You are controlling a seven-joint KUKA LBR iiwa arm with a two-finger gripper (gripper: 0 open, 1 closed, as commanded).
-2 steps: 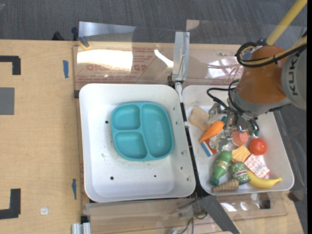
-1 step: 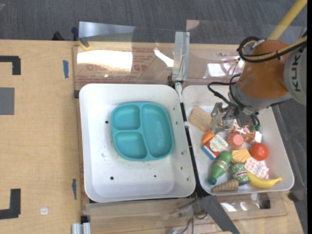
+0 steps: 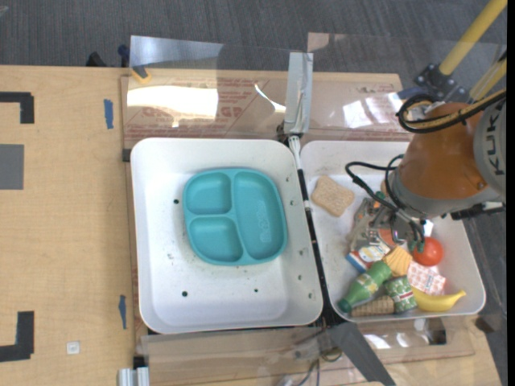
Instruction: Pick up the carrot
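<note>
Gripper (image 3: 378, 227) sits low in the right bin (image 3: 475, 284), at right centre of the frame, under the grey arm with its orange band (image 3: 438, 163). Finger opening cannot be told: cables and metal parts clutter that spot. Carrot: an orange patch (image 3: 389, 237) just beside the gripper may be it, mostly hidden, so not certain. Toy food is piled at lower right: red tomato (image 3: 430, 252), yellow banana (image 3: 438, 300), green bottle (image 3: 366, 286), cracker-like slab (image 3: 332, 197) further up. Left bin (image 3: 157, 240), centre of the frame, carries a teal divided plate (image 3: 235, 215).
</note>
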